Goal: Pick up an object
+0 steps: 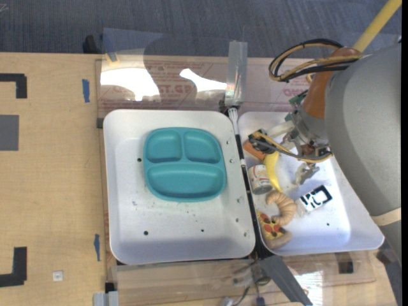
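My claw [305, 166] low in the right bin [338, 225], grip state I can't tell, banana [273, 170] just beside it, teal divided plate [185, 163] in the left bin [121, 190]

We see a robotics lab: a plywood surface [44, 171] with black tape markers, two white bins [121, 234] fixed side by side, and a grey cabled arm [370, 126] over grey carpet [191, 5].
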You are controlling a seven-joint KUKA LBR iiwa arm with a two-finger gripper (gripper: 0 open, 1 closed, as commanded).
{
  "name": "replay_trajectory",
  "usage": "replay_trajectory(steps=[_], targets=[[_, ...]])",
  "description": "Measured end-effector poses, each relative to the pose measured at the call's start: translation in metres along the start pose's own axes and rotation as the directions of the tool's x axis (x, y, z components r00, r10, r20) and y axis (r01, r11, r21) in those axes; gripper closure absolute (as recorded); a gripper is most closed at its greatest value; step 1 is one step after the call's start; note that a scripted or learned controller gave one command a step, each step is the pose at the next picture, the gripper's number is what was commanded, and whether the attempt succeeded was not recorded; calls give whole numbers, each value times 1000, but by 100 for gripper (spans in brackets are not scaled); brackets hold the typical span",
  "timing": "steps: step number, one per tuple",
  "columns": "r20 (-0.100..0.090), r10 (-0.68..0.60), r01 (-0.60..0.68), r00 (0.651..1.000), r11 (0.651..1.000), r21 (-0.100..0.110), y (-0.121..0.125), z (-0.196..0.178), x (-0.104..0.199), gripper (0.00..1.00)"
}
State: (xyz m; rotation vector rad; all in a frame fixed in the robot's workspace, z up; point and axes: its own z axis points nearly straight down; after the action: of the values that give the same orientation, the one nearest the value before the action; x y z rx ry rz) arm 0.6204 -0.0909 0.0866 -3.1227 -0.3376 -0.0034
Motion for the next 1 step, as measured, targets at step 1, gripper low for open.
replay_trajectory(steps=[1], targets=[[0, 0, 0, 1000, 1000, 0, 0, 0, 0, 0]])
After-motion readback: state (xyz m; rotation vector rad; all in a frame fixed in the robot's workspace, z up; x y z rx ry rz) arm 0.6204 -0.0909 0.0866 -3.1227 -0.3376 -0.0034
